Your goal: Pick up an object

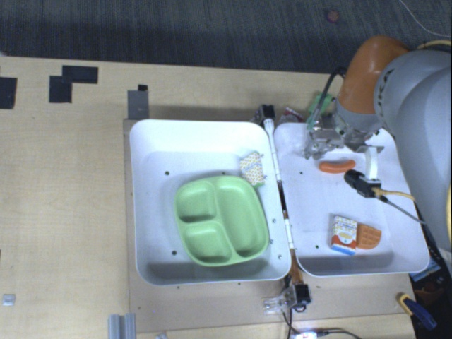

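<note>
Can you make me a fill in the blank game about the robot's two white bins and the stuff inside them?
1. The green plate with three sections lies in the ____ bin.
2. The orange hot dog toy lies in the ____ bin, just below the gripper.
3. The little patterned packet sits at the plate's upper ____ corner.
4. The small box lies ____ the hot dog toy in the picture.

Missing words: left; right; right; below

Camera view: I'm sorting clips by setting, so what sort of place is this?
Probably a robot lab bench: a wooden bench with two white bins, a grey arm, loose cables, toy food.
</note>
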You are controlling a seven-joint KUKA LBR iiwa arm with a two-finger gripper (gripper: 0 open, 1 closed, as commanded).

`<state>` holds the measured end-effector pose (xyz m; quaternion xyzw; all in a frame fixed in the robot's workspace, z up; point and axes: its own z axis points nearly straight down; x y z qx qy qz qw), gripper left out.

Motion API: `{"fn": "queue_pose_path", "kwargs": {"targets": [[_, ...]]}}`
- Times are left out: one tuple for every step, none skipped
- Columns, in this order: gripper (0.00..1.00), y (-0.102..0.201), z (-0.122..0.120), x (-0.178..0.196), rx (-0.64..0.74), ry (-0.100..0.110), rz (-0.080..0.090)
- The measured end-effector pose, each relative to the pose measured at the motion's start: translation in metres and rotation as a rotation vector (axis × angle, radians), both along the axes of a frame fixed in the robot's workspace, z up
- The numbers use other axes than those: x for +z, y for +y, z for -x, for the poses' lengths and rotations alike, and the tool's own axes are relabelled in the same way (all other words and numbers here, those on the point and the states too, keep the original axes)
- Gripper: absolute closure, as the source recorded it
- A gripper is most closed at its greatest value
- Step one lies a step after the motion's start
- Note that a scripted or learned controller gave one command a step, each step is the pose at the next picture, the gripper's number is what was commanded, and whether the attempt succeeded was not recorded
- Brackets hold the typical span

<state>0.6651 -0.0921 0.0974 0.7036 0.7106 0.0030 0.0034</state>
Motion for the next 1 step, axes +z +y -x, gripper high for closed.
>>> {"fn": "queue_pose_path", "kwargs": {"targets": [[1.00,-0.0734,0.0081,0.0614,-0.007,0.003,0.002]]}}
